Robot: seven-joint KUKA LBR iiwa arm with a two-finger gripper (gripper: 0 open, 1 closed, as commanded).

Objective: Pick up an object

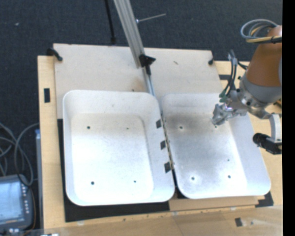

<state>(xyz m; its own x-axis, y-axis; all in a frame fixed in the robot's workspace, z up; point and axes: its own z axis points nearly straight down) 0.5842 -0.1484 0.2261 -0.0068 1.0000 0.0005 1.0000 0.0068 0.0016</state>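
Progress on the pick looks slight, judging by the scene: no object can be made out between the fingers of the gripper [220, 116], and no loose object can be made out on the floor of either bin, so where the thing to be picked lies cannot be told. The left bin [69, 132] and the right bin [258, 173] sit side by side on the bench [98, 65], their inner rims nearly touching. The arm [263, 73] reaches in from the right, its orange band above the grey wrist, and the gripper hangs over the upper right part of the right bin, pointing down and leftward. Whether its fingers are apart or together cannot be told. Grasp and lift both appear undone.
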